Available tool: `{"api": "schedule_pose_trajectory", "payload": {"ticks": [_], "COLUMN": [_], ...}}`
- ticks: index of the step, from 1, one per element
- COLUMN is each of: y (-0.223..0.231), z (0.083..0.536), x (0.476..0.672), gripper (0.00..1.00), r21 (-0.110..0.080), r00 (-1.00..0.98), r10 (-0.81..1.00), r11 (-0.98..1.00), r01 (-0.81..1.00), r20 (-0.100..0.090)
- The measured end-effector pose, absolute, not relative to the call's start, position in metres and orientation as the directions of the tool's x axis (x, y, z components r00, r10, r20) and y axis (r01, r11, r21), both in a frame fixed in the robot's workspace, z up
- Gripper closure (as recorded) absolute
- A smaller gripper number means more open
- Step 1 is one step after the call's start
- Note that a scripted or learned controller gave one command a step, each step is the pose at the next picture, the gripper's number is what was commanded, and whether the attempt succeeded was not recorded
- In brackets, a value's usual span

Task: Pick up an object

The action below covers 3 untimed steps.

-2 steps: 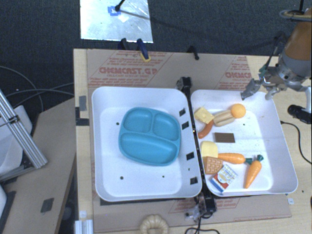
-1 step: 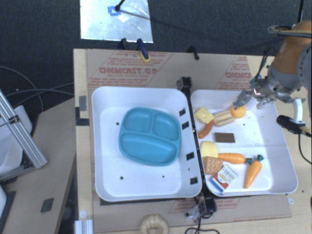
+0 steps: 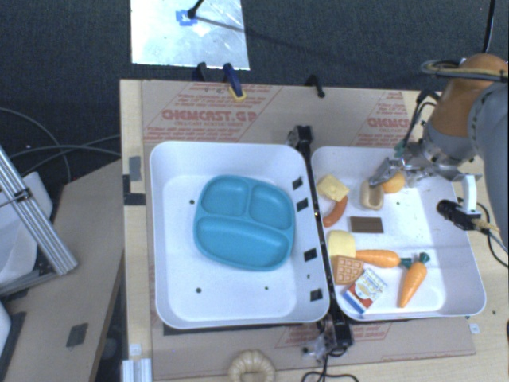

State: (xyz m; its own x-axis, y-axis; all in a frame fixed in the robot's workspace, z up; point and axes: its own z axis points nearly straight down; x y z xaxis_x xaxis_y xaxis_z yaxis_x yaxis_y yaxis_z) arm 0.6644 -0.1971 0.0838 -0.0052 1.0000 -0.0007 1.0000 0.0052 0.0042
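Observation:
My gripper [image 3: 387, 171] is low over the back of the right bin [image 3: 465, 289], reaching in from the right. Right under it lies a small yellow-orange piece [image 3: 394, 184], with a beige roll-shaped piece [image 3: 371, 196] beside it to the left. Whether the gripper touches the yellow-orange piece is unclear. Further toy food lies in this bin: a yellow cheese block [image 3: 332, 187], a red sausage [image 3: 337, 211], a brown rectangle [image 3: 366, 224], a pale yellow block [image 3: 342, 243], a waffle [image 3: 347, 270], two carrots [image 3: 377, 257] [image 3: 411, 283] and a red-and-white packet [image 3: 365, 288].
The left bin [image 3: 175, 213] holds a blue compartment plate [image 3: 245, 221]. A black divider [image 3: 312, 205] runs between the bins. A black fitting [image 3: 457, 213] sits on the arm at the right bin's right side. Cardboard [image 3: 207, 114] underlies both bins.

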Motion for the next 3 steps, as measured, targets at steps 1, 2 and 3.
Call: {"api": "schedule_pose_trajectory", "payload": {"ticks": [1,2,3], "y": [-0.198,-0.198,-0.202], "z": [0.098,0.163,0.210], "x": [0.666,0.672,0.669], "gripper": [1.00,1.00,1.00], "r21": [0.008,0.010,0.008], "r00": [-0.008,-0.006,-0.003], "r10": [1.000,1.000,1.000], "r11": [0.008,0.006,0.003], "r01": [1.000,1.000,1.000], "r20": [-0.004,-0.002,-0.002]}}
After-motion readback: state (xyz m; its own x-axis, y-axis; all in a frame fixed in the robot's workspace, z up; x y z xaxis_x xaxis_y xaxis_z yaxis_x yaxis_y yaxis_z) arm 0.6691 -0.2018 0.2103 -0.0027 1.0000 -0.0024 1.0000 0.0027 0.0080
